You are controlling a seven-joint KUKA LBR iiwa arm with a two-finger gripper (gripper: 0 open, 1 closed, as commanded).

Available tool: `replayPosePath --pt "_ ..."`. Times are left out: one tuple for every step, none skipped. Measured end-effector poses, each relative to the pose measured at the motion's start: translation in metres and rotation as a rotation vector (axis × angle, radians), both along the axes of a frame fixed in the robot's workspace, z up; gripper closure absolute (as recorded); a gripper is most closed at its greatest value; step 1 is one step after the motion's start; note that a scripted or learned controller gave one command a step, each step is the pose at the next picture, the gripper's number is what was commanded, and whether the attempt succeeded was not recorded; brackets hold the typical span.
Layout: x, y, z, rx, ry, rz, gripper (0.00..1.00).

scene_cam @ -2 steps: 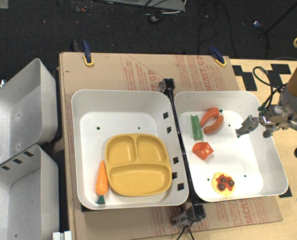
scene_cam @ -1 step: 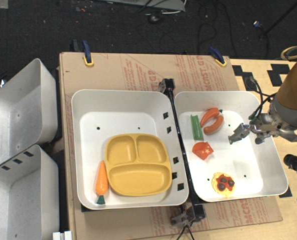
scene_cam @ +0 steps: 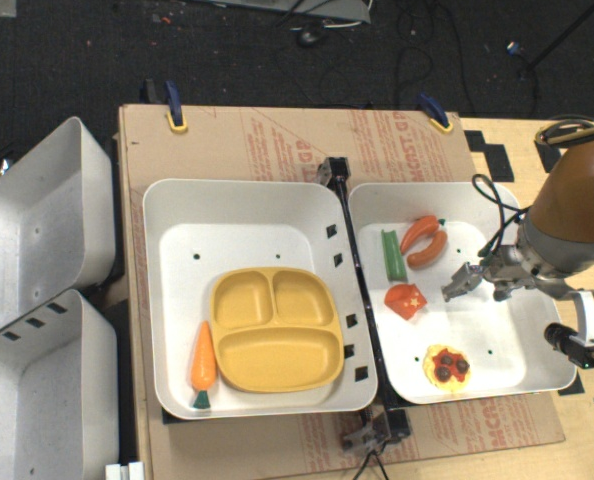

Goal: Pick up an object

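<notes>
I see my gripper [scene_cam: 464,283] hanging mid right bin [scene_cam: 497,383], fingers apart, holding nothing, beside the red pepper [scene_cam: 405,301]; hot dog [scene_cam: 424,242] near the far edge.

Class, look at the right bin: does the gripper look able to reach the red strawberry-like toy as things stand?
Probably yes. The gripper hangs over the right bin, just right of the red toy, with bare bin floor between them. The green stick and hot dog lie further back, apart from that path.
</notes>
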State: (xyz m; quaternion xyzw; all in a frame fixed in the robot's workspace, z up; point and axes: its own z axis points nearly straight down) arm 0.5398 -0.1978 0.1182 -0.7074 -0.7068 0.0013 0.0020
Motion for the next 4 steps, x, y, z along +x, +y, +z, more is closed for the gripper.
replayPosePath --pt "0.001 0.000 0.014 -0.001 -0.005 0.000 1.00" --pt "0.008 -0.001 0.076 -0.003 -0.011 0.003 1.00" --pt "0.005 -0.002 0.140 -0.004 -0.011 0.003 1.00" --pt "0.006 -0.002 0.158 -0.003 -0.008 0.003 1.00"
